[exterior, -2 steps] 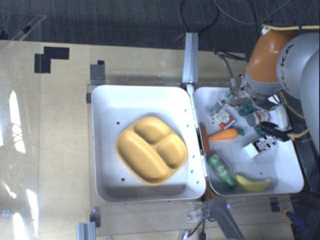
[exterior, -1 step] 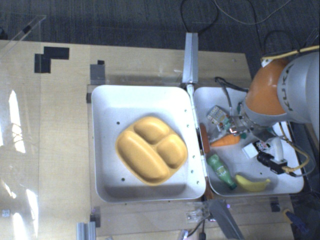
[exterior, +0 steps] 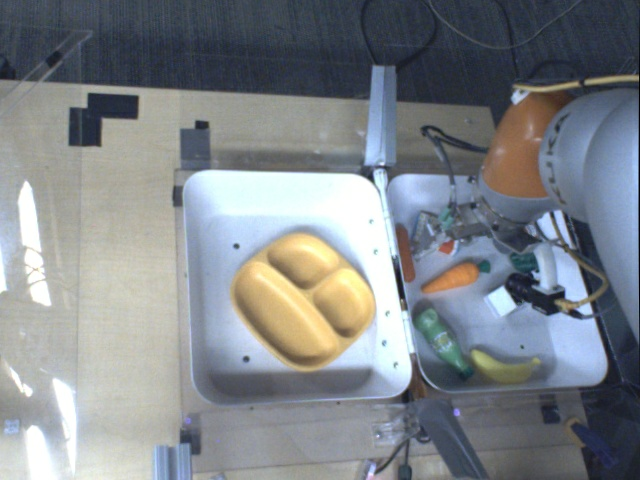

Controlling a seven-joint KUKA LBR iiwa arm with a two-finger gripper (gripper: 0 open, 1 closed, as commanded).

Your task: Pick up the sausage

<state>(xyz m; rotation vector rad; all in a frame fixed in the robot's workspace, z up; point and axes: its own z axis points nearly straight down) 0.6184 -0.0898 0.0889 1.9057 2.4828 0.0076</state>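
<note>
Lying lengthwise against the left wall of the right bin [exterior: 598, 363], the sausage [exterior: 404, 253] is a slim reddish-brown toy link, tucked just beside the divider that separates this bin from the left bin [exterior: 200, 268]. The end effector [exterior: 447, 230] hangs over the upper part of the right bin, near the sausage's upper end and just above the carrot [exterior: 455, 278]; whether it is spread or closed I cannot tell from this slanted view, and nothing can be seen caught in it.

Judging by its look, the sausage is probably light, stiff moulded plastic with a smooth, rounded skin, so it could roll or squirt out of a pinch. The best hold seems to be across its narrow width at mid-length, though the bin wall touching its left side leaves little room there; one finger may need to nudge it clear first.

Lower in the same bin lie a green bottle [exterior: 442, 340] and a banana [exterior: 505, 366], well apart from the sausage. The left bin holds a yellow three-compartment tray [exterior: 303, 298].
</note>
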